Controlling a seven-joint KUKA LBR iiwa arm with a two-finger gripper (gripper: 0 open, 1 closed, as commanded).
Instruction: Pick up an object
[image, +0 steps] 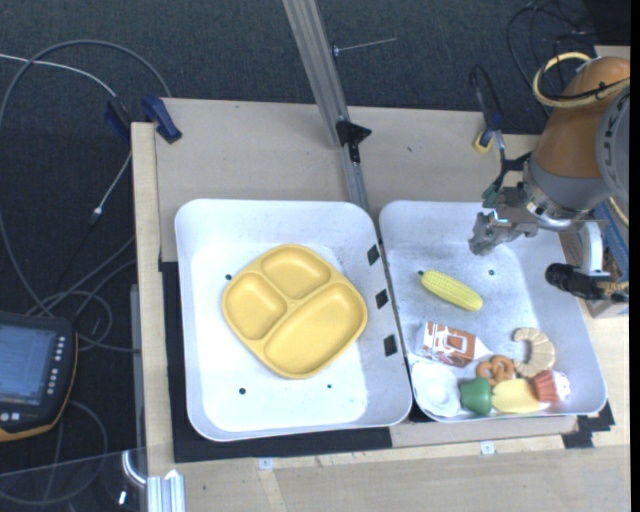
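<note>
Below-left of the pincer (492, 238), finger state unclear, corn cob (451, 290), well apart.

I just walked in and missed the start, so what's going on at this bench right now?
A grey and orange robot arm reaches in from the right, its claw over the far end of the right bin, just beyond a toy corn cob. Other toy foods sit piled at the bin's near edge. The left bin holds a yellow divided plate.

Grey arm (610, 140) with orange band, yellow cable looped above, metallic grey end effector (492, 236).
</note>
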